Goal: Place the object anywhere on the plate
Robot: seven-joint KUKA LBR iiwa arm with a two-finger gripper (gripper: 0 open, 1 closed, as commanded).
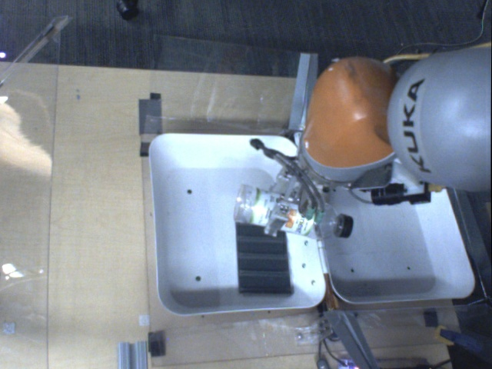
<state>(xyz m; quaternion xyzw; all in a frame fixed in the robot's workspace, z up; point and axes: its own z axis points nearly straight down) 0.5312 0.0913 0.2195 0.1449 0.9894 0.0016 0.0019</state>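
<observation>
1. Where the grey arm point(438, 121) reaches in from the right, its orange band point(347, 114) hangs over the seam between the two white bins on the pale wooden worktop point(84, 229).
2. The gripper point(288, 206) sits below the band, over the right half of the left bin point(173, 229), close to that bin's right wall.
3. A clear plastic bottle point(265, 206) with a green and orange label lies on its side in the left bin, its clear base toward the bin's middle and its labelled end toward the right wall.
4. The gripper's metal parts overlap the labelled end of the bottle, but I cannot tell how far apart its fingers stand, nor whether the bottle is between them.
5. A black ribbed rectangular plate point(264, 264) lies flat on the floor of the left bin, running from just under the bottle toward the bin's near edge.
6. The bottle's lower side appears to overlap the far end of the plate; whether it rests on it or hangs above it is not clear.
7. The right bin point(400, 271) lies just beside the left one, their walls touching, and the arm covers its far part.
</observation>
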